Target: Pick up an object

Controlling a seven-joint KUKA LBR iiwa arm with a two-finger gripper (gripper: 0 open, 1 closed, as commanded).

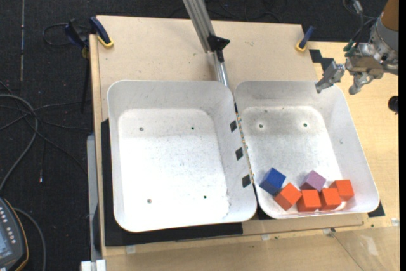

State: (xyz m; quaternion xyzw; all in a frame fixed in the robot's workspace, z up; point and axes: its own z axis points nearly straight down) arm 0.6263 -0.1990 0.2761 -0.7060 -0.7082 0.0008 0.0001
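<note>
While the hand (342,80) hangs spread and unloaded over the right bin's (355,136) far-right rim, blocks (309,190) crowd its near edge, rest of floor open.

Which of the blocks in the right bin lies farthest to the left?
The blue block. It is the only blue one, left of the purple block and the orange blocks.

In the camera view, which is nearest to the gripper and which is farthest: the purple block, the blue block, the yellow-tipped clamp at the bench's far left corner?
From the gripper:
1. Purple block, right bin, near edge.
2. Blue block, same bin, further left.
3. Yellow-tipped clamp, far left corner.
</note>
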